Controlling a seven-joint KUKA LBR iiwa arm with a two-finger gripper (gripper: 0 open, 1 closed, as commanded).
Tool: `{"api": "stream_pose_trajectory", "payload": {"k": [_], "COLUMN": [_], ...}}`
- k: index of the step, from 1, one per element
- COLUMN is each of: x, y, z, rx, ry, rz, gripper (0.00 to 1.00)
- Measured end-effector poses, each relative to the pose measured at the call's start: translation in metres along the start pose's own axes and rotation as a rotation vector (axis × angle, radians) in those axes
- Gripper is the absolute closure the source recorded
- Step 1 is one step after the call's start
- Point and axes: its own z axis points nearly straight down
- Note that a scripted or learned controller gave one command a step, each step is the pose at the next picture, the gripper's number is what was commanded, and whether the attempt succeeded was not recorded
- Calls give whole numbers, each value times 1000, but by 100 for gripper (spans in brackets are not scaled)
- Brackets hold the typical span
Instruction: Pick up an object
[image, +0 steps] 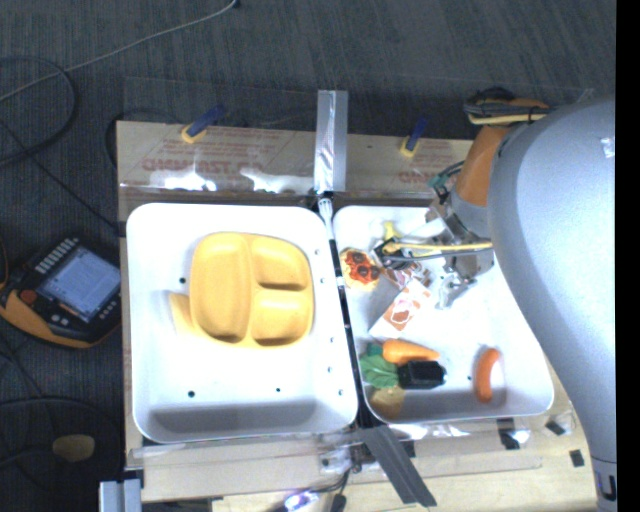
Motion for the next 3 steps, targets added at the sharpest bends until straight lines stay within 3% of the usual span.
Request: {"api": "stream_pose_trajectory", "payload": {"k": [1,2,3], "x": [0,-27,18], "y": [19,38,14], "z": [26,-24,23], "rx": [-1,0,-7], "ry": [-11,-21,-21], "rz": [-16,143,153], "gripper": [0,0,0]}}
